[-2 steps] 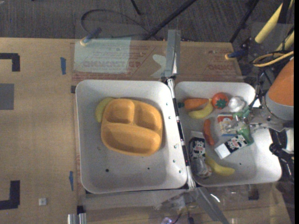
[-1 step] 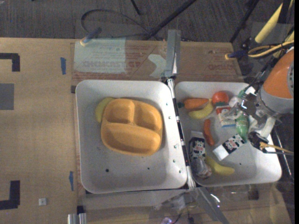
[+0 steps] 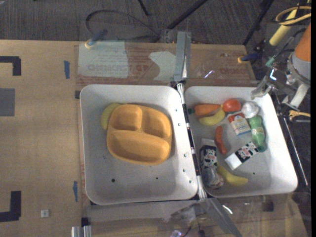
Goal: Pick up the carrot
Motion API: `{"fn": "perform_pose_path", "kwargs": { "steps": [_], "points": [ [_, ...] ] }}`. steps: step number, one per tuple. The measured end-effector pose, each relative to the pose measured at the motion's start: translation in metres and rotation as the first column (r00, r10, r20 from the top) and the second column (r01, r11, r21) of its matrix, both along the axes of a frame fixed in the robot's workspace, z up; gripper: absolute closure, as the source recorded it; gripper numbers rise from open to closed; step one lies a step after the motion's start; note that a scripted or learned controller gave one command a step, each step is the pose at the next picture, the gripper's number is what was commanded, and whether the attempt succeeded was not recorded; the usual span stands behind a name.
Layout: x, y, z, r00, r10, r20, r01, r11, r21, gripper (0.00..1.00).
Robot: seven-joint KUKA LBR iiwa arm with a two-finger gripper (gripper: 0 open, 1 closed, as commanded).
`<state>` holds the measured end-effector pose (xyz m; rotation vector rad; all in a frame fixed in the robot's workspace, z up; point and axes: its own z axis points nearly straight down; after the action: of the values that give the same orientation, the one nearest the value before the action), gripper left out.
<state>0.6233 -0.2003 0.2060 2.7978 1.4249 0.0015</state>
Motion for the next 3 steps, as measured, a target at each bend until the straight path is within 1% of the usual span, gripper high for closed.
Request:
{"fn": "perform_pose_path", "kwargs": {
  "steps": [1, 2, 3],
  "points": [
    [-0.033, 0.083, -0.12, 0.999, 0.039, 0.0, -0.039, 0.999, 0.002, 0.0],
    [0.017, 0.035, -0.044, 0.828, -0.56, -0.002, 0.56, 0.828, 0.001, 0.0],
    [-0.002, -0.019, -0.052, 0.983, -0.183, -0.006, 0.183, 0.983, 0.007, 0.0]
  ]
}}
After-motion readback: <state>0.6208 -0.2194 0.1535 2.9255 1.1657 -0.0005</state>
